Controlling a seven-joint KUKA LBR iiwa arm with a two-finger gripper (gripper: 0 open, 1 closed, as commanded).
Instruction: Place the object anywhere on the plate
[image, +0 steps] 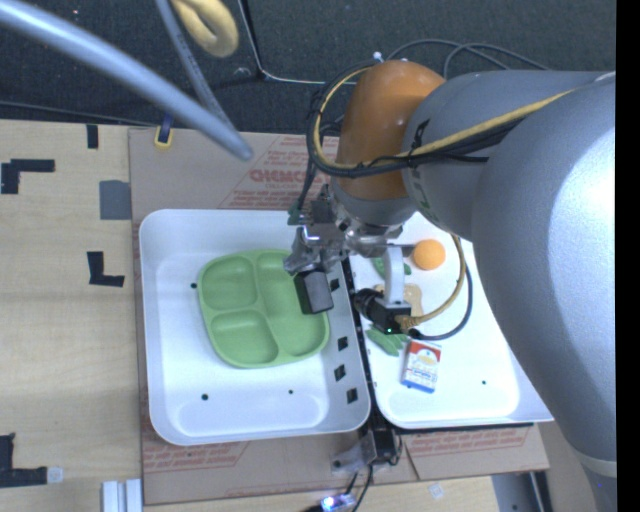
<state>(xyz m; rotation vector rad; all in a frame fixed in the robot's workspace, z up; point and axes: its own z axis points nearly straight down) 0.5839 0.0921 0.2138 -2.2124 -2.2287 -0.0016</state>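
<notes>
Plate (240, 320) bare, nothing placed. Gripper (318, 285) above plate's right edge; grip impossible to tell. Orange ball (429, 255), small box (421, 366) right of plate.

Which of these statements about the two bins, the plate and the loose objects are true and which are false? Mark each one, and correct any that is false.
1. The green plate lies in the left bin. True.
2. The plate has one undivided well. False: ridges split it into compartments.
3. An orange ball lies in the right bin. True.
4. The small red, white and blue box rests on the plate. False: it lies in the right bin, off the plate.
5. The gripper hangs over the plate's right edge, near the wall between the bins. True.
6. The ball touches the box. False: they lie apart, the ball farther back in the bin.
</notes>
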